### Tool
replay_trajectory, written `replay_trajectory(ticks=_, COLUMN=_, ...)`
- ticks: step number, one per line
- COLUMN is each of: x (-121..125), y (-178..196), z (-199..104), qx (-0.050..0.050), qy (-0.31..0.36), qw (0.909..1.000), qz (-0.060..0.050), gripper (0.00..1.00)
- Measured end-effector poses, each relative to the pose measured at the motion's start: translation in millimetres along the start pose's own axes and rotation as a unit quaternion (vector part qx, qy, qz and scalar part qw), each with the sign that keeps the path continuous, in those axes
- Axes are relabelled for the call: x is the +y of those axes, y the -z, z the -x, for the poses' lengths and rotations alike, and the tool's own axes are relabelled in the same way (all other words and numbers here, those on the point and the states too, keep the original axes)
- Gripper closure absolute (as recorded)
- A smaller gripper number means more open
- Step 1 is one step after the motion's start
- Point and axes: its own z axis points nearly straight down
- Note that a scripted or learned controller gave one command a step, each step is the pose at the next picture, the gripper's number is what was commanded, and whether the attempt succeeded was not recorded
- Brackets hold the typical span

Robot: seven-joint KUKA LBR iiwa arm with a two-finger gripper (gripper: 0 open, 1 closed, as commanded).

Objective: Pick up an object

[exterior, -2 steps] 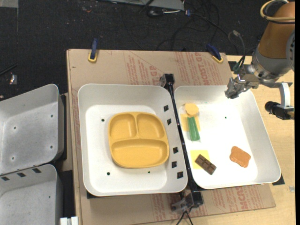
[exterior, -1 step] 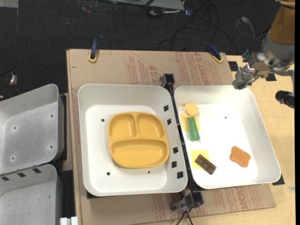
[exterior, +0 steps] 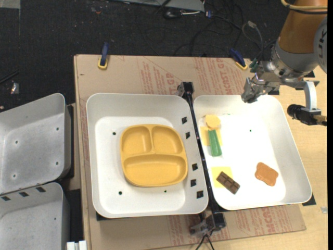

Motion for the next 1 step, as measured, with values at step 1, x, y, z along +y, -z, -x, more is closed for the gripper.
replay_trajectory(ticks=1, x=-21.2, y=4.4, z=-48.7, qx=0.0, qy=0.0, qw=1.0, qz=0.0, gripper=1.0)
